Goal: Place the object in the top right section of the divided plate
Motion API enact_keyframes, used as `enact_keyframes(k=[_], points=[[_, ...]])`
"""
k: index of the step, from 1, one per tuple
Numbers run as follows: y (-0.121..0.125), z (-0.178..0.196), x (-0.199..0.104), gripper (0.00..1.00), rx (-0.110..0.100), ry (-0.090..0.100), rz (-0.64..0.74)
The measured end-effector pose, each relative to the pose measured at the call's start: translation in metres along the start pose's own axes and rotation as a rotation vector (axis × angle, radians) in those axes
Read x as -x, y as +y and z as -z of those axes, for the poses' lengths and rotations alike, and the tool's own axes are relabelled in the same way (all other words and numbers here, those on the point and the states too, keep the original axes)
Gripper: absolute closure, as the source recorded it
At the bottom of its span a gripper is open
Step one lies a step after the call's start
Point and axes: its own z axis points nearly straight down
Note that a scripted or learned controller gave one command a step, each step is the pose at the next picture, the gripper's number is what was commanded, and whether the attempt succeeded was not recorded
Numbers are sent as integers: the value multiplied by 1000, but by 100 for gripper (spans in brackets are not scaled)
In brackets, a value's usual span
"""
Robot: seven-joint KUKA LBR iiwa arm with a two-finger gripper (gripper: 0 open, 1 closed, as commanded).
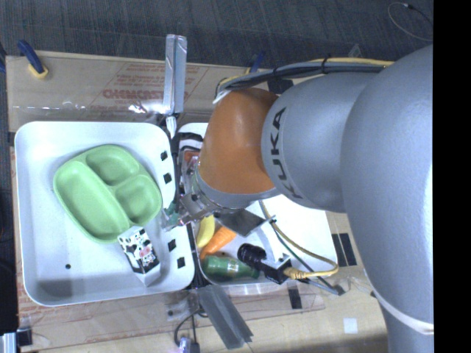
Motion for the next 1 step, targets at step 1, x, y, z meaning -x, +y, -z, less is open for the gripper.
enact_keyframes(k=[1], points=[[55, -15, -4, 100, 3, -2, 422]])
